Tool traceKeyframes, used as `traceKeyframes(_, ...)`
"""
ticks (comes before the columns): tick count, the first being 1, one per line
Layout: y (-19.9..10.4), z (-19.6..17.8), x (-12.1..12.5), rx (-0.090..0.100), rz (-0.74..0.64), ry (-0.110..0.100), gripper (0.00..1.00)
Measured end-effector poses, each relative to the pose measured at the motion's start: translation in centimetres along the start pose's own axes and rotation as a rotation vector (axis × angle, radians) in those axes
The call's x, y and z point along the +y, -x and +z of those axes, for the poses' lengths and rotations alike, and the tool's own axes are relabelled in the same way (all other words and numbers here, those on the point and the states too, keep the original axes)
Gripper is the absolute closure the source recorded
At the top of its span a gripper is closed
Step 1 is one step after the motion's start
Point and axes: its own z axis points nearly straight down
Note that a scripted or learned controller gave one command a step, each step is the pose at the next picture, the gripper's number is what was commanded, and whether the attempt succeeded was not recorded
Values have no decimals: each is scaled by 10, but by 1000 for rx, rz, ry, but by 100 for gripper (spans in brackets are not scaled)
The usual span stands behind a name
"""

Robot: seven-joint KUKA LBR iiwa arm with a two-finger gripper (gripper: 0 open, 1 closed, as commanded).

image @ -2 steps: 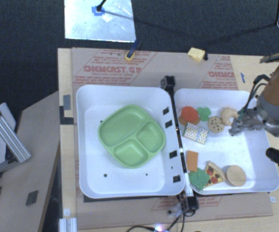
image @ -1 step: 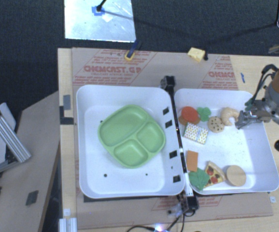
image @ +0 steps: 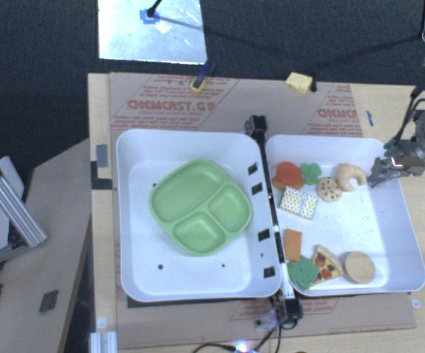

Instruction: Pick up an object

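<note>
The right bin (image: 389, 226) holds several toy foods. Along its far side lie a red tomato (image: 289, 173), a green piece (image: 311, 172), a croissant (image: 350, 175) and a chocolate-chip cookie (image: 329, 190). A patterned cracker (image: 298, 202) lies below these. Near the front are an orange slab (image: 293, 243), a green leaf (image: 303, 272), a pizza slice (image: 327, 263) and a round brown bun (image: 359, 267). My gripper (image: 381, 172) hangs over the bin's far right corner, just right of the croissant, and I see nothing held in it.
A green divided plate (image: 201, 208) lies in the left bin (image: 135, 197). A black-clipped divider (image: 268, 204) joins the two bins. On the cardboard behind sit a yellow block (image: 298, 83) and a yellow-blue clip (image: 200, 81). A metal sheet (image: 152, 20) lies further back.
</note>
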Motion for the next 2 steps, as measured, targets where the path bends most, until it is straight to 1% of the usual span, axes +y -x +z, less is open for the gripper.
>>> traceKeyframes(1,-52,-10,8,3,-5,-2,100)
traceKeyframes(2,-107,-17,8,4,-5,-3,100)
